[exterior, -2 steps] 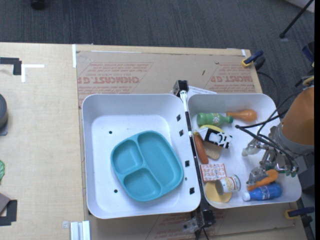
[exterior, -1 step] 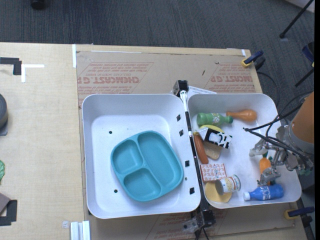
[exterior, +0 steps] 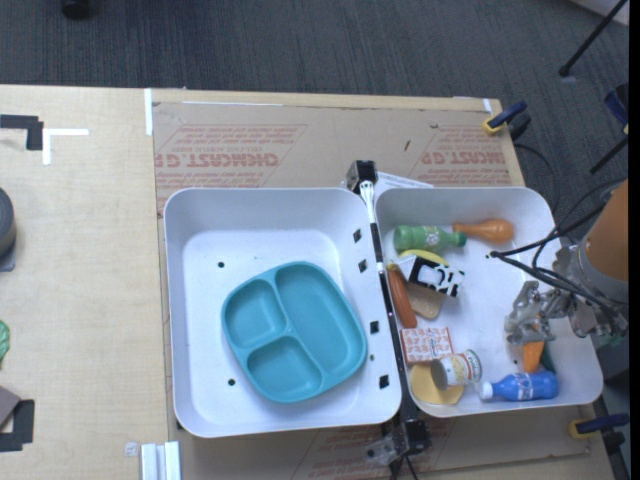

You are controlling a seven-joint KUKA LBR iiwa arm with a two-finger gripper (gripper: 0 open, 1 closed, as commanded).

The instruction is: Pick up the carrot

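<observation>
I saw a teal divided plate (exterior: 292, 330) lying in the left bin (exterior: 190, 268). In the right bin (exterior: 520, 208), the gripper (exterior: 530, 336) stood over the carrot (exterior: 533, 354), which lay just above a blue bottle (exterior: 522, 388); I couldn't tell how the fingers stood.

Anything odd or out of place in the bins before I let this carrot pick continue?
Nothing spilled or damaged. The right white bin is crowded, and the blue bottle lies on its side just below the small orange carrot under the two-finger gripper.
</observation>
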